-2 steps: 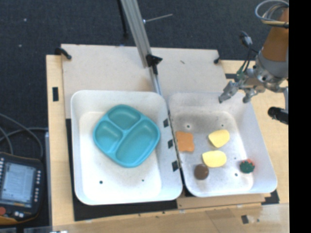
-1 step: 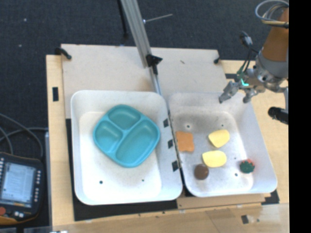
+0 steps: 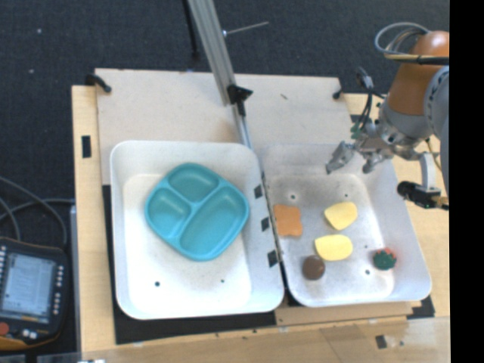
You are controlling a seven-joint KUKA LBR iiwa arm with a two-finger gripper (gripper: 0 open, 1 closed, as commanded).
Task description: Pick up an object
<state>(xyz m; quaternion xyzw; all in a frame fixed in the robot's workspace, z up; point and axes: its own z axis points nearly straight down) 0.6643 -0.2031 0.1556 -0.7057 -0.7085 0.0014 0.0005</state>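
We see two shallow white bins side by side: the left white bin (image 3: 128, 293) carries a teal plastic divided plate (image 3: 197, 211), a rounded square sitting cornerwise with its largest compartment toward the lower right, while the grey arm with its orange band (image 3: 414, 82) reaches in over the upper right corner of the right white bin (image 3: 412, 274). The two-finger gripper (image 3: 354, 159) hangs with its fingers spread apart and nothing between them, above the right bin's far edge. In that bin we count five small things well below the gripper: a flat orange-brown square piece (image 3: 287, 221) near the left wall, a pale yellow rounded piece (image 3: 341, 215) tilted up to the right, a yellow oblong piece (image 3: 333, 246) lying long axis left to right, a dark brown round lump (image 3: 313, 267), and a small green and red object (image 3: 385, 259).
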